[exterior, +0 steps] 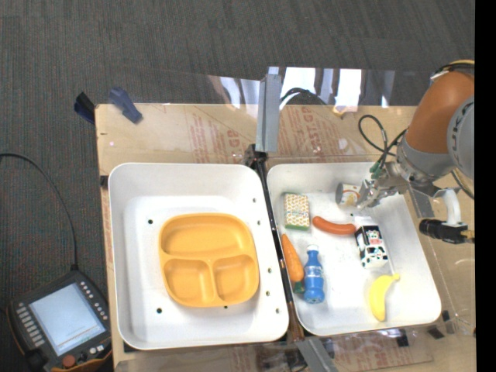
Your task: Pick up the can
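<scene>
Gripper [370, 194] fingers straddle the can [349, 193] lying at the right bin's [430, 285] upper middle (whether they clamp it, I cannot tell); bare floor lies just right, sausage [334, 225] below.

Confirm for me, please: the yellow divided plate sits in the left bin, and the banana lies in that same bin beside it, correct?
Not quite. The yellow divided plate is in the left bin, but the banana lies in the right bin, near its front corner, below the milk carton. The camera view shows this.
</scene>
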### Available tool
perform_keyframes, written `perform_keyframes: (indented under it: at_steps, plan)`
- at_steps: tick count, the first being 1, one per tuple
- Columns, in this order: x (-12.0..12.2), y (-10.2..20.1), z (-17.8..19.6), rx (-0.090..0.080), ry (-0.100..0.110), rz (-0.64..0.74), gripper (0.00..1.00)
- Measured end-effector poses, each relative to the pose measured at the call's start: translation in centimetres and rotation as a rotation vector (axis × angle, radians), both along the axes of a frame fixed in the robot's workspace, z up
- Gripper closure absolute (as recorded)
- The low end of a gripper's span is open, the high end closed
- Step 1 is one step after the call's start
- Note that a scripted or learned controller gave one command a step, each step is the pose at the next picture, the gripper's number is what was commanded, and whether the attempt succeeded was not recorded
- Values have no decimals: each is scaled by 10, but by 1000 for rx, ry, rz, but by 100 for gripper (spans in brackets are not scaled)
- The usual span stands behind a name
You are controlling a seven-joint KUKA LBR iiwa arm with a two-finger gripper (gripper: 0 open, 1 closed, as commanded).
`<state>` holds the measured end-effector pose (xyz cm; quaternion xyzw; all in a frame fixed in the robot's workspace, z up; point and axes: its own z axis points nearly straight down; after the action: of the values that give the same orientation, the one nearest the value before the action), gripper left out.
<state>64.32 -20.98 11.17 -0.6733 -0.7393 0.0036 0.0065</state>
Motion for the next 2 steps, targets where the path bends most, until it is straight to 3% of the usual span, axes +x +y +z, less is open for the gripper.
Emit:
perform_keyframes:
  at_steps: [1,2]
  plan:
    - [1,0,1,0,-4,0,0]
    - [1,19,-26,-1,-9,-87,0]
